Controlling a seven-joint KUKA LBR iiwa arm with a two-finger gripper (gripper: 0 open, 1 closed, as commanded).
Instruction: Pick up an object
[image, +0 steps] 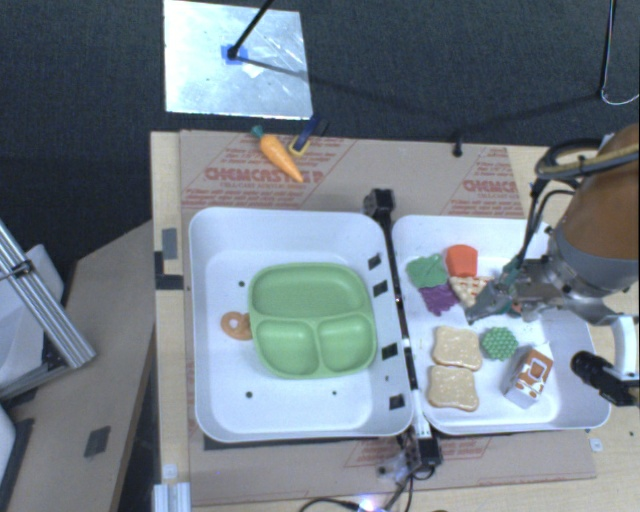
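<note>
The right bin (570, 412) holds several toy foods: a green leafy piece (426, 270), an orange-red block (461, 260), a purple piece (438, 297), a cracker-like piece (465, 289), two bread slices (457, 347) (452, 388), a green bumpy ball (499, 343) and a small carton (527, 376). My gripper (487, 304) hangs low over the bin's middle, just right of the cracker piece and above the green ball. Nothing shows between its dark fingers.
The left bin (215, 300) holds a green divided tray (312, 319) and a small orange ring (236, 326). A toy carrot (280, 156) lies on the cardboard behind the bins. A metal sheet (237, 58) sits at the back. The arm covers the right bin's far right side.
</note>
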